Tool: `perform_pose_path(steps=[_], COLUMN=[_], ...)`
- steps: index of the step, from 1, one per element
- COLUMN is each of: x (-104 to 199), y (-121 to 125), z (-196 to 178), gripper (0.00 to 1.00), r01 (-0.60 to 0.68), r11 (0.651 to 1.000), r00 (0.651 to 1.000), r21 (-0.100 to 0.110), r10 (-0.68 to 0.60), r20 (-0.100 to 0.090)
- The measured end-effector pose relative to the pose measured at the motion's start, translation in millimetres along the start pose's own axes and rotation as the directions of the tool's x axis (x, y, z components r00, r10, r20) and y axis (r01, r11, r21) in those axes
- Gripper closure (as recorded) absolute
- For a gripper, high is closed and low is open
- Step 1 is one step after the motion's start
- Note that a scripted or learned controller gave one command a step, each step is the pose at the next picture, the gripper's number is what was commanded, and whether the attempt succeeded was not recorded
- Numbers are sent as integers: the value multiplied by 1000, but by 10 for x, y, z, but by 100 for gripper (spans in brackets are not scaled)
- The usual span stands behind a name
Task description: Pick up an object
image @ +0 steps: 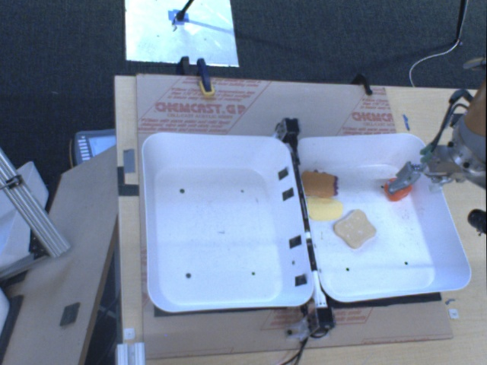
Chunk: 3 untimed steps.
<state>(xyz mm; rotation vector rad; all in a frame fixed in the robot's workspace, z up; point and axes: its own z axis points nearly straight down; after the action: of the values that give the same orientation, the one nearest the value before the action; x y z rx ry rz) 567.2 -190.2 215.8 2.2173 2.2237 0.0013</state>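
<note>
The bench (228, 333) is pale wood overlaid with printed cardboard, standing on dark carpet. The left bin (221, 219) and right bin (426, 272) are smooth shallow white plastic. The right bin holds a tan bread-shaped slice (354, 229), a flat yellow piece (326, 210) and a brown-and-yellow block (319, 184). The gripper (407, 178) sits at an orange object (396, 191); its finger spread cannot be determined.

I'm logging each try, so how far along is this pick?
Done: the arm has reached into the right bin, and its gripper sits right at a small orange object near the far right side. In hand: nothing clearly; whether the fingers have closed on it is hidden. Left: lifting it. The toy toast slice, the yellow piece and the brown-topped piece lie untouched by the divider.
</note>
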Motion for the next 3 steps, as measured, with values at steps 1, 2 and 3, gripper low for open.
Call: perform_pose_path(steps=[1,2,3], x=[0,892,732], y=[10,54,-836], z=[-112,-1232,-1128], gripper=[100,100,100], r01=[3,11,-5], r11=[1000,1000,1000], r00=[1000,1000,1000], r21=[-4,-12,3], r10=[-3,-11,5], r20=[1,-1,-1])
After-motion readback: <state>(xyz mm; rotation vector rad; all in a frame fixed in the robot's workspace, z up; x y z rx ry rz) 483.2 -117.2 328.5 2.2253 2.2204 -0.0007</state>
